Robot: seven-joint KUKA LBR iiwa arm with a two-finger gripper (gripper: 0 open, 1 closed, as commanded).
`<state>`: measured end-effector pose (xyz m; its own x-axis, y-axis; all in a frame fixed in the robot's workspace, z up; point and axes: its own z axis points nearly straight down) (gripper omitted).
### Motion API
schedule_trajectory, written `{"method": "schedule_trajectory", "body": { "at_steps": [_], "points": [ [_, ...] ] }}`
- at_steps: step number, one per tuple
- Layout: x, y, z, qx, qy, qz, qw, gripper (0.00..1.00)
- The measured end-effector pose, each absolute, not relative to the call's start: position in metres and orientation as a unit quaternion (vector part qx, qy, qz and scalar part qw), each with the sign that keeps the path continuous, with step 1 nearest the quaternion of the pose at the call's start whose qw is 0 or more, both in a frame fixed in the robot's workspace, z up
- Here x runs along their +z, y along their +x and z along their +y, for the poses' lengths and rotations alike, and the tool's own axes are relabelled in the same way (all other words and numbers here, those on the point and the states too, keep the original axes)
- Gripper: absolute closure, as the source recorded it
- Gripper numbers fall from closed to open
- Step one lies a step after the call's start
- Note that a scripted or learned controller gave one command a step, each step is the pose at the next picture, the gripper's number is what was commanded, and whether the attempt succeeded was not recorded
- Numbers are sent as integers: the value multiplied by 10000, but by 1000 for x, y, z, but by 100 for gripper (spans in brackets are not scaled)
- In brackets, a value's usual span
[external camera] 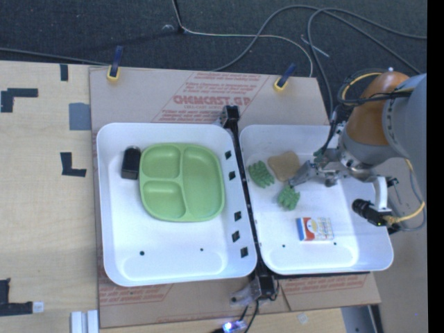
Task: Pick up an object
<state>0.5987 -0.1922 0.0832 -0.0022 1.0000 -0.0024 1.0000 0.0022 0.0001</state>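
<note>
- Scanning from the left: bare wooden bench (pixel 41 207) with black tape marks, then a cardboard sheet (pixel 208 96) under both bins, clamped at its far edge by two yellow-and-blue clips (pixel 114 69).
- Left bin (pixel 173 262): a small black block (pixel 130 163) lies near the far-left part, touching or just beside the left rim of a green divided plate (pixel 182 182). The plate has three compartments and sits flat, toward the far half of the bin.
- A row of black clips (pixel 236 207) runs down the seam where the two bins meet.
- Right bin (pixel 333 259): a green ridged piece (pixel 261 174) lies near the seam; a tan, roughly square flat piece (pixel 283 164) sits just beside it on the right, slightly farther back. A second, smaller green knobbly piece (pixel 288 198) lies nearer the camera, below the tan one. A small white carton with blue and red print (pixel 315 228) rests flat in the near part, well apart from the others.
- My gripper (pixel 305 177) is low over the right bin, tips pointing left, between the tan piece and the smaller green piece. I cannot tell how the tips are set, and I see nothing gripped.
- My arm (pixel 388 127), grey with its orange band, comes in over the bin's right rim.
- Cables (pixel 291 19) trail across the dark floor beyond the bench.
</note>
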Motion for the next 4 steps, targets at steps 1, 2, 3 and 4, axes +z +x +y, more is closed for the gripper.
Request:
{"method": "schedule_trajectory", "body": {
  "at_steps": [1, 2, 3, 4],
  "points": [
    [97, 600, -193, 0, 7062, 7081, 35, 100],
    [140, 602, -196, 6, 7069, 7073, 10, 100],
    [185, 595, -197, 7, 7070, 7072, 15, 100],
    [208, 596, -197, 5, 7068, 7074, 8, 100]
  ]
}}
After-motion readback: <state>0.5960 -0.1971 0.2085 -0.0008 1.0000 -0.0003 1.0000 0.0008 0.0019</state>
